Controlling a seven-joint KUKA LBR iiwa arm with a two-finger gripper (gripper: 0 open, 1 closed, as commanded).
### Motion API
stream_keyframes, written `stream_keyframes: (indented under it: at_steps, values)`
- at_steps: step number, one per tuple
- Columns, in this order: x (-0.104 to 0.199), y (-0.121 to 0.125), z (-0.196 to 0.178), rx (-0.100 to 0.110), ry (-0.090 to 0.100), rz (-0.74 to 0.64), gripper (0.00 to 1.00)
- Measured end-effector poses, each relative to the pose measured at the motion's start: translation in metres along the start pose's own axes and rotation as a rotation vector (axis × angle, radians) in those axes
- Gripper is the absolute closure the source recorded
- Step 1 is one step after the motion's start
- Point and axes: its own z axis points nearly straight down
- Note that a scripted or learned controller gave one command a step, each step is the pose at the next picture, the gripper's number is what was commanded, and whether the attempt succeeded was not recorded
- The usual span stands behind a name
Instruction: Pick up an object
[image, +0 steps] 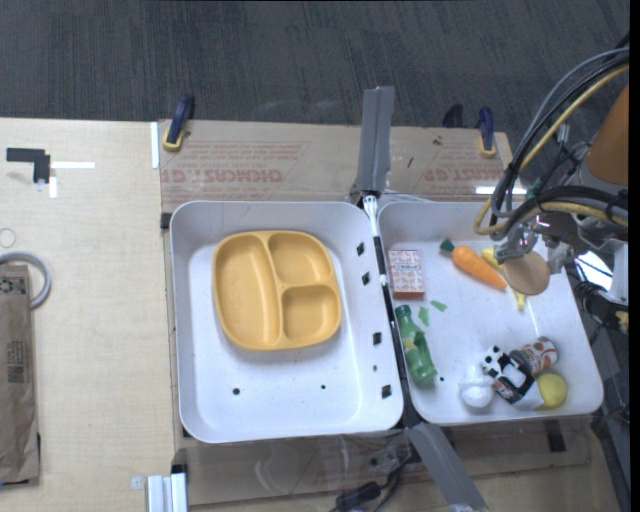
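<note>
Camera view looks down at a slant on a pale wooden table (90, 330) carrying two shallow white bins side by side. At the far left edge lies a brown paper bag (17, 375), with a grey ring (38, 280) just above it and a small black bracket (30, 160) farther up. A sheet of cardboard (270, 165) lies under the bins' far side, held by blue clamps (180, 120). The left bin (200, 400) holds a yellow divided plate (277, 290), lying flat toward the bin's upper half. A grey bar (376, 140) runs down to the seam between the bins. In the right bin (450, 330), nearest the seam, a small red-and-white box (406, 273) lies above a green bottle (415, 347) on its side. Further right, a toy carrot (476, 266) lies at a slant near the bin's far side. Near the bin's front edge are a white ball (477, 393), a black-and-white item (510, 372) beside a red-and-white piece (541, 351), and a yellow lemon (551, 390), clustered close together. The end effector (522, 245) hangs over the right bin's upper right part, just right of the carrot, above a tan round object (526, 275); whether it is apart or together cannot be told, and nothing is seen clamped in it. Cables (560, 110) loop above the arm.
</note>
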Motion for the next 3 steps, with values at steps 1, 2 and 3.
stream_keyframes:
  at_steps: [1, 2, 3]
  values:
    - [-0.021, 0.042, 0.027, -0.002, -0.001, -0.380, 1.00]
    - [-0.021, 0.042, 0.027, -0.002, -0.001, -0.380, 0.00]
    - [-0.049, 0.045, 0.137, -0.003, 0.000, -0.490, 0.00]
